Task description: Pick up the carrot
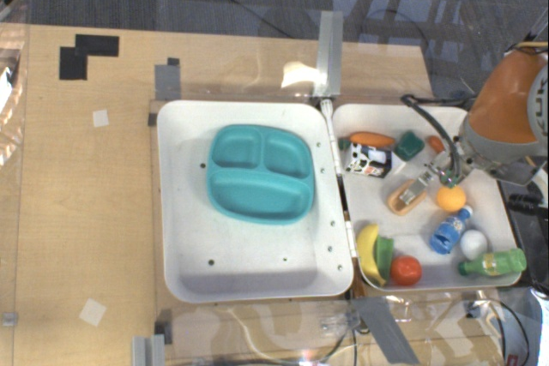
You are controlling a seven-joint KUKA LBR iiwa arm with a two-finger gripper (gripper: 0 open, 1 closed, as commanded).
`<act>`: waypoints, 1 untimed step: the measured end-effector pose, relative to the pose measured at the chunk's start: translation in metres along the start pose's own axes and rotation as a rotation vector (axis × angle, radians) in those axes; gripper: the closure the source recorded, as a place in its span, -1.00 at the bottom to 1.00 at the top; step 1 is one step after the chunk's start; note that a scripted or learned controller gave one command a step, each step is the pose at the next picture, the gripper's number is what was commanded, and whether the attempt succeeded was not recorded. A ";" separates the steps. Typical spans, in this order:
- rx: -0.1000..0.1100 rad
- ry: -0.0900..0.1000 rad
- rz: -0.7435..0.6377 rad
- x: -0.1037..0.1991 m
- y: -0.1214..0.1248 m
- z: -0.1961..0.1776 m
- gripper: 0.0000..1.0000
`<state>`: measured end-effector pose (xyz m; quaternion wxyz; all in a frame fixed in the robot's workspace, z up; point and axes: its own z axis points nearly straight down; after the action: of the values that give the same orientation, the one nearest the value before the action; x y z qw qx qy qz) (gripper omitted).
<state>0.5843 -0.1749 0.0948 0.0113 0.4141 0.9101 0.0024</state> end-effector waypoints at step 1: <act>-0.006 -0.008 -0.007 -0.002 0.004 -0.014 1.00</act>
<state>0.5881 -0.1740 0.1085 0.0160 0.4110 0.9115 0.0036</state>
